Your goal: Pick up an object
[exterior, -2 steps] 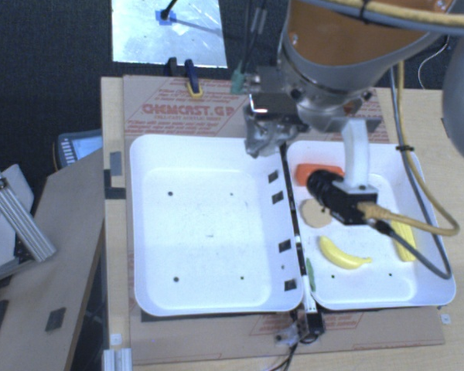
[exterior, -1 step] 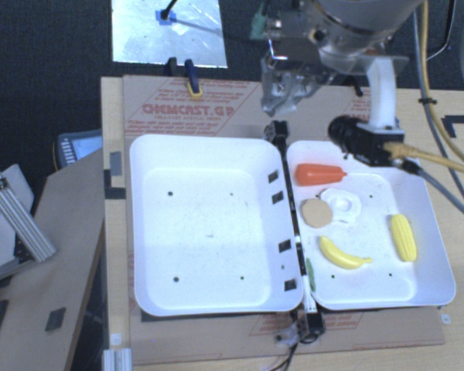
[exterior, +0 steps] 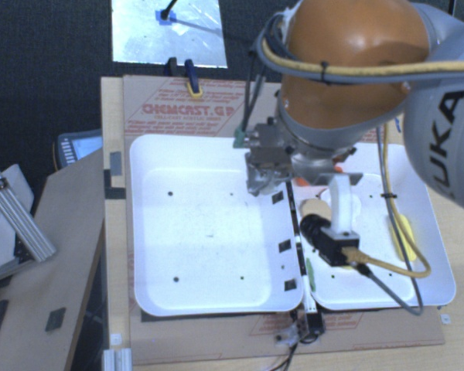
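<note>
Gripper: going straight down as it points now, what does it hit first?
Probably the floor of the left shallow white plastic bin, close to its right rim. The slanted view leaves depth unclear, so the gripper might land on that rim instead.

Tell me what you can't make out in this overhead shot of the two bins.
All in the camera view:
Right bin: most of its floor is hidden under the arm.
Yellow object: crossed by cables, kind unclear.
Pale round object: partly behind the arm.
Gripper: whether it holds anything, too blurred.
</note>
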Controlling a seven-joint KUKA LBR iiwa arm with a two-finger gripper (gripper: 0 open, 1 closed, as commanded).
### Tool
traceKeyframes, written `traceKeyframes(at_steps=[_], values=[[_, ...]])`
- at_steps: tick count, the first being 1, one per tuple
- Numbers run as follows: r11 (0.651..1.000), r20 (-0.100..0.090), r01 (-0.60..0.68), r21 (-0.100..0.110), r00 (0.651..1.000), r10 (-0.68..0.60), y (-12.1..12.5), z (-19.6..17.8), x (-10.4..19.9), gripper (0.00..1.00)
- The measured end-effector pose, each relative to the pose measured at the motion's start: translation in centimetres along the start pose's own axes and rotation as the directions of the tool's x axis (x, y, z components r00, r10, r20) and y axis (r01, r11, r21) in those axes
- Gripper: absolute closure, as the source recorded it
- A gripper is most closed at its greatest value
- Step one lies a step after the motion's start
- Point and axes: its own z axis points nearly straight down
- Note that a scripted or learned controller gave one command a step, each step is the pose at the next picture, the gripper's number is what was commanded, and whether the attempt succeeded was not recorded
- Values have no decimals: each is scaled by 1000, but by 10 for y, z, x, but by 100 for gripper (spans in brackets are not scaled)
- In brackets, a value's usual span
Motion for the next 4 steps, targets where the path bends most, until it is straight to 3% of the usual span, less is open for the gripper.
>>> traceKeyframes(at_steps=[1, 2, 4], values=[[1000, -5, 7, -11, 1000, -7, 6, -63, 56, 100], [1000, -4, 5, -9, 1000, -5, 1, -132, 66, 100], [1000, -5, 13, -10, 1000, -13, 1, -152, 66, 100]])
